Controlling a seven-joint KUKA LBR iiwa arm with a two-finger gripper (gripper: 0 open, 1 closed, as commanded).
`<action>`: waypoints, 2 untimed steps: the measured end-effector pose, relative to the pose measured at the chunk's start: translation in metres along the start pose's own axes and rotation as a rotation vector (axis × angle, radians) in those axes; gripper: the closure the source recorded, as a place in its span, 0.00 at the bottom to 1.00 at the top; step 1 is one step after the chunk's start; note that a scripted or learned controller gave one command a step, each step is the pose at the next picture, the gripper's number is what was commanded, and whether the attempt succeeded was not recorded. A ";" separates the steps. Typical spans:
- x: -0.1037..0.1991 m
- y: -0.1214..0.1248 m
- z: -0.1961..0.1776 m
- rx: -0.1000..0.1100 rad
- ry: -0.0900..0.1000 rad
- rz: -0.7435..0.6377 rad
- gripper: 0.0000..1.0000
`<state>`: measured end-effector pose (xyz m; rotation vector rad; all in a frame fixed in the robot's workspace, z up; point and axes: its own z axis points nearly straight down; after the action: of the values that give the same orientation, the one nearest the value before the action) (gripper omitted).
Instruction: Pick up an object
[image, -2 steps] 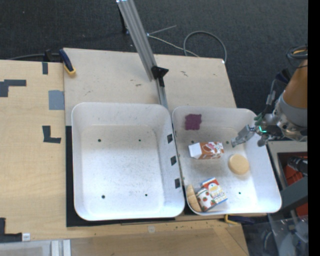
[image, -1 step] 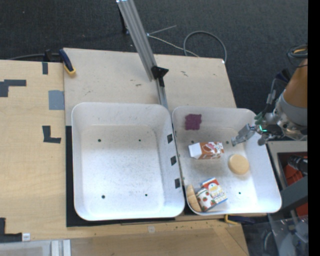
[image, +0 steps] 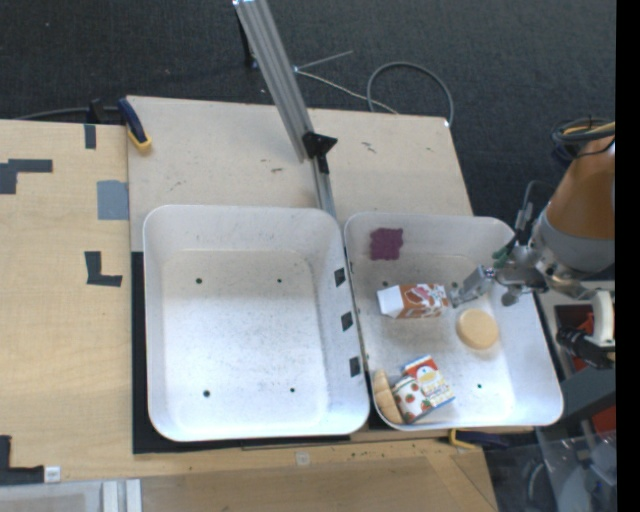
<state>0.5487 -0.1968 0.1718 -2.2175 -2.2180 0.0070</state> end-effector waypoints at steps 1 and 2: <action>0.010 -0.003 0.050 0.000 0.001 -0.001 0.00; 0.008 -0.001 0.080 -0.014 -0.009 0.001 0.00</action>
<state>0.5470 -0.1890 0.0914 -2.2297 -2.2289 0.0015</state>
